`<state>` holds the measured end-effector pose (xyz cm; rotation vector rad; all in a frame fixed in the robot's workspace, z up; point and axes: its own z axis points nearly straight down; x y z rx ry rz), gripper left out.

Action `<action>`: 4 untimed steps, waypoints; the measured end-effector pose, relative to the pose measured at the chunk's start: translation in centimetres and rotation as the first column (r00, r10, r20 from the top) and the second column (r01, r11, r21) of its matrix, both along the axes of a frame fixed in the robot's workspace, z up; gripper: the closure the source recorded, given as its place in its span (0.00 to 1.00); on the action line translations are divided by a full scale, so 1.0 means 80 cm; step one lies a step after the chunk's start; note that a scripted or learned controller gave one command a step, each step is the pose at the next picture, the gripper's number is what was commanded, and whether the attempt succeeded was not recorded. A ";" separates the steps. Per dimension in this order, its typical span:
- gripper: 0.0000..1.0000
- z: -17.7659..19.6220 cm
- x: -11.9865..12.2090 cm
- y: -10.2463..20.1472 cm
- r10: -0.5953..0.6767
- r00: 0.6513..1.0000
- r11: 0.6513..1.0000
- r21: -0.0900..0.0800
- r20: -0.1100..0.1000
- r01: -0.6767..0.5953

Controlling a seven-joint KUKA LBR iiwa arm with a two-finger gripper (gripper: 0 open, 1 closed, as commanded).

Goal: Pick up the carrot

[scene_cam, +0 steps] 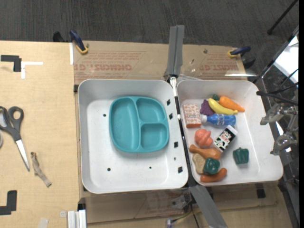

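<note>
Teal tray [139,124], scissors [14,129], banana [221,108], milk carton [224,138]

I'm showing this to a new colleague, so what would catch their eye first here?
Probably the teal divided plate, lying alone in the left bin. Next, the bright heap of toy food in the right bin, with the orange carrot at its far end beside a yellow banana. A pair of scissors lies on the bench at far left.

end effector [281,129] partly cut off at right edge, fingers unclear

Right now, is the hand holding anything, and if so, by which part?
Nothing is held. The hand is at the right bin's edge, apart from the carrot, which lies among the other toys.
</note>
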<state>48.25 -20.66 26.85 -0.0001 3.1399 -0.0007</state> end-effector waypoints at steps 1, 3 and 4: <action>0.00 -0.195 0.070 0.007 -0.077 0.997 0.997 -0.004 0.014 0.077; 0.00 -0.081 0.101 0.055 -0.180 0.984 0.984 0.000 0.002 0.180; 0.00 -0.080 0.138 0.003 -0.510 0.860 0.860 0.000 0.003 0.510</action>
